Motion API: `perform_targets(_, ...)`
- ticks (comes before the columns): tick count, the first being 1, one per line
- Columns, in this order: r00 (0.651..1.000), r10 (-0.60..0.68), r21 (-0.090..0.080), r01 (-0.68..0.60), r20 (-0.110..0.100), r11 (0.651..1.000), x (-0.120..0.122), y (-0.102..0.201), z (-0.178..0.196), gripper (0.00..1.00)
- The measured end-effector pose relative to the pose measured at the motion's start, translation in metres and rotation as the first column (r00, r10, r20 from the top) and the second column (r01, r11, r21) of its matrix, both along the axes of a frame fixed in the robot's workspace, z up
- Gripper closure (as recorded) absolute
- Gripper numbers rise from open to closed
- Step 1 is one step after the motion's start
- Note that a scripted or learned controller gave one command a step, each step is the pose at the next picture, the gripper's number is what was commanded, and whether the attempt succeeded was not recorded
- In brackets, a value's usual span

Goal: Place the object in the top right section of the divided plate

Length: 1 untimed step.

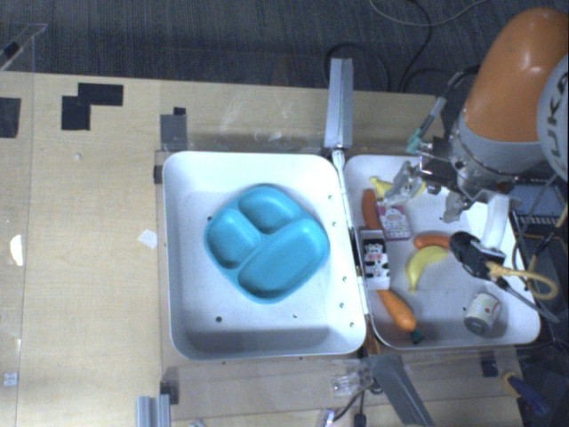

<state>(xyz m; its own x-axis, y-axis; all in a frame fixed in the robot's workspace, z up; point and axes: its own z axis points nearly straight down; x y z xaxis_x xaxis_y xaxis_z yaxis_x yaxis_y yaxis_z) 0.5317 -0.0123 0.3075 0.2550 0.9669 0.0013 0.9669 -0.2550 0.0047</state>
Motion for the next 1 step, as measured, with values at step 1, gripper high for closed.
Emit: perform_targets(1, 1.000, -0.017, -0.001, 0.017, -0.002, 1.000, -0.0229, -0.0933, -0.0403, 0.00)
